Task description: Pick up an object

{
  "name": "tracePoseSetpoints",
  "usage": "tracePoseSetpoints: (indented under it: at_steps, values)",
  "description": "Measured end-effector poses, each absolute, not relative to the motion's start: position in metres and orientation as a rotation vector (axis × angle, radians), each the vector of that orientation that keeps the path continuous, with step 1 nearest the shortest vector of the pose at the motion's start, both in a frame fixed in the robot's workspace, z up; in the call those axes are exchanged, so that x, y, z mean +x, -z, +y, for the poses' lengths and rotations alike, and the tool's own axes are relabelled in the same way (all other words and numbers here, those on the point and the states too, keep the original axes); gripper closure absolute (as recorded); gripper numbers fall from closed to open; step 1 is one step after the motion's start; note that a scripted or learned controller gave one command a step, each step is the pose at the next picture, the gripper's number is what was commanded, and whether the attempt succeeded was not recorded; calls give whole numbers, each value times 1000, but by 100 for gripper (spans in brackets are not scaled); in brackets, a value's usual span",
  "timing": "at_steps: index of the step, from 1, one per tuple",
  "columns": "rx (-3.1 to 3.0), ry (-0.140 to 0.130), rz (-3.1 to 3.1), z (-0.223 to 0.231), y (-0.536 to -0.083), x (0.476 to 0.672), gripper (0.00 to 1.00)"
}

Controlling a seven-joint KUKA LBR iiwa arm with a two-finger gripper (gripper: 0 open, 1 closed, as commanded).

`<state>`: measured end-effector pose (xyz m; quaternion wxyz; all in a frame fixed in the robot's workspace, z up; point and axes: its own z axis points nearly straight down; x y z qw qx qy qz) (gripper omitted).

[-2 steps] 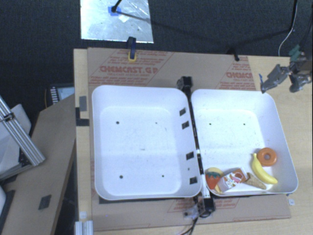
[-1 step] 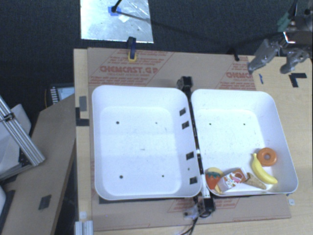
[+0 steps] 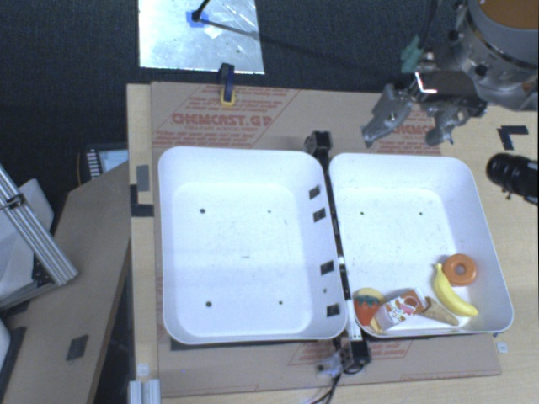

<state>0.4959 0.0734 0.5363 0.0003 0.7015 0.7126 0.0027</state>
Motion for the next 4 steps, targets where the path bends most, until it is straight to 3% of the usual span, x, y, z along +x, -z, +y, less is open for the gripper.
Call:
tracePoseSetpoints:
  at_steps: [1, 2, 3, 4]
  values:
    - [2207, -6, 2238, 163, -535, 485, 0]
    - [2209, -5, 2235, 239, -534, 489, 0]
    - [2215, -10, 2228, 235, -547, 490, 100]
    - [2217, 2, 2226, 234, -509, 486, 100]
